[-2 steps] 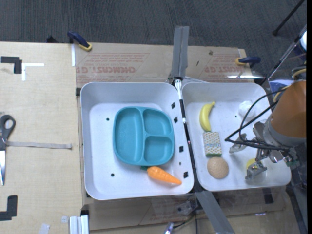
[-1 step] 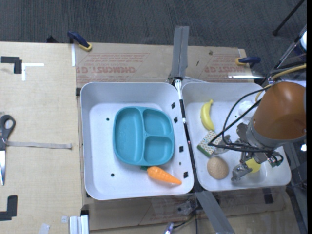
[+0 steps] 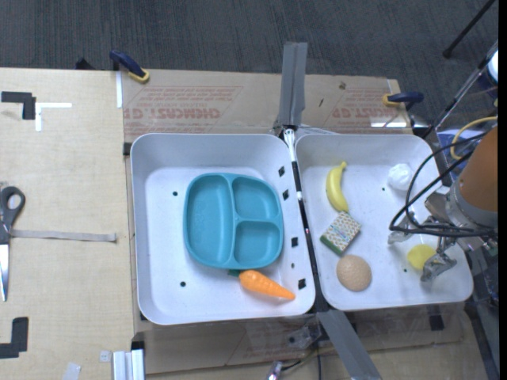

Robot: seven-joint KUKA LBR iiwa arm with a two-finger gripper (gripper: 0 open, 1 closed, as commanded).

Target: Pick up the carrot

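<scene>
The orange carrot (image 3: 267, 286) lies in the left bin (image 3: 150, 236), near its front wall and just below the front edge of a teal divided plate (image 3: 234, 220). My gripper (image 3: 434, 264) hangs low over the right side of the right bin (image 3: 396, 295), far from the carrot. It sits right beside a small yellow fruit (image 3: 418, 254), and cables partly cover it. The arm's orange band (image 3: 482, 176) rises above it at the frame's right edge.
The right bin also holds a banana (image 3: 337, 187), a small green-and-tan box (image 3: 341, 233), a tan egg-shaped item (image 3: 353, 273) and a white lump (image 3: 398, 176). A ridge (image 3: 299, 220) divides the two bins. Scissors (image 3: 8, 212) lie on the bench at far left.
</scene>
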